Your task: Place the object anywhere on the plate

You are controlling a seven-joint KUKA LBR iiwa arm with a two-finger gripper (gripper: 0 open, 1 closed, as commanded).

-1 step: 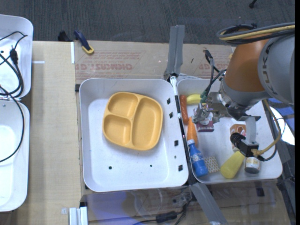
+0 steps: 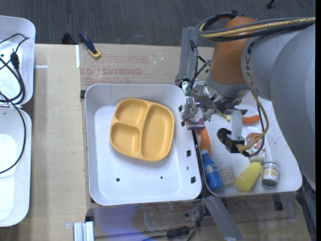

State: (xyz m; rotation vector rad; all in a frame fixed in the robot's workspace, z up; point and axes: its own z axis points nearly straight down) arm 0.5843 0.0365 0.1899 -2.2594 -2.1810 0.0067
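**In the right bin: object not yet on plate**

Nearest you lie a blue bottle (image 2: 211,171), a smooth yellow lemon-shaped piece (image 2: 249,176) and a small jar (image 2: 270,173). Farther back, the gripper (image 2: 193,115) hangs at the divider; you cannot tell its finger state. The three-compartment yellow plate (image 2: 142,129) sits bare; placement remains.

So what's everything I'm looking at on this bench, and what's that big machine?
Plate: one, yellow, three compartments, in the left bin.
Bins: two, white, side by side.
Bottle: one, blue, right bin, front.
Yellow object: one, right bin, front.
Small jar: one, pale, beside the yellow object.
Orange object: one, right bin, just below the gripper.
Clamp: one, blue and yellow, on the bench behind.
Arm: one, grey with orange band, from the right.
Gripper: one, over the bins' shared edge.
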